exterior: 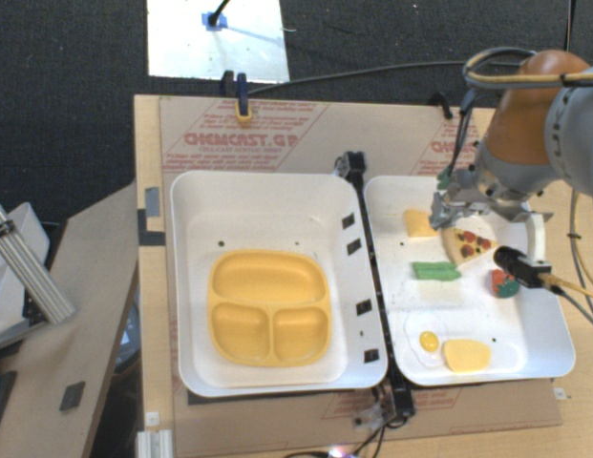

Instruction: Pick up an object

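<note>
robotics lab: industrial arm (pixel 554 122) over two white bins (pixel 277 194) on a protective-film-covered surface (pixel 306 132), clamp (pixel 242 96), loose cables (pixel 372 70), dark carpet (pixel 67 65), aluminium extrusion (pixel 29 265).

Lighting: bright, even, overhead. The white bins (pixel 277 194) read near blown-out along their rims — little surface detail there. Shadows: soft and short, lying close under items inside the bins. Dark carpet beyond the bins stays grainy and dim. Focus: moderate overall — edges slightly soft, mild compression noise throughout.
</note>
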{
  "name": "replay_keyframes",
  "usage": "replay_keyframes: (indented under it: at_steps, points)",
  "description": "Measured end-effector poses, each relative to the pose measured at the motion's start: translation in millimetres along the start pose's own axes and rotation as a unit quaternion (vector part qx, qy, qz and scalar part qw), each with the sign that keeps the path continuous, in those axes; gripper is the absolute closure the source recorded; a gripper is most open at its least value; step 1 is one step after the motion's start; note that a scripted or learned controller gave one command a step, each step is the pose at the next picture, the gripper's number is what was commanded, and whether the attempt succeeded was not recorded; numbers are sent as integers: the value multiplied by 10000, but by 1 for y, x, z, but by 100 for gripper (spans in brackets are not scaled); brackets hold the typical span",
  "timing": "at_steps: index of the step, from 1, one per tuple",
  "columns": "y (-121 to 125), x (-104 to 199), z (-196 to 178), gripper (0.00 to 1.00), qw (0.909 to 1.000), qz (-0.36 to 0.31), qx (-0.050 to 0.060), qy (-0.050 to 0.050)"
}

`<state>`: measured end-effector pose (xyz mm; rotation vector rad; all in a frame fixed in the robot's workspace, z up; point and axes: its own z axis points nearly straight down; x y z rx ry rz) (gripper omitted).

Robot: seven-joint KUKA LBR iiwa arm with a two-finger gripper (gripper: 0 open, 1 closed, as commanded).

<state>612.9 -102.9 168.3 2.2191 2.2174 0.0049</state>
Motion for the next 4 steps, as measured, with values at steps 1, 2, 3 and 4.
replay_keyframes:
  at_steps: [1,2,3,4]
  points:
    - [1,0,-42,100,10000,-22,3,1]
    - [-10,49,-55,100,10000,-39,22,10]
    - [-22,109,-63,100,10000,-55,22,15]
    - [-37,163,-52,100,10000,-54,29,17]
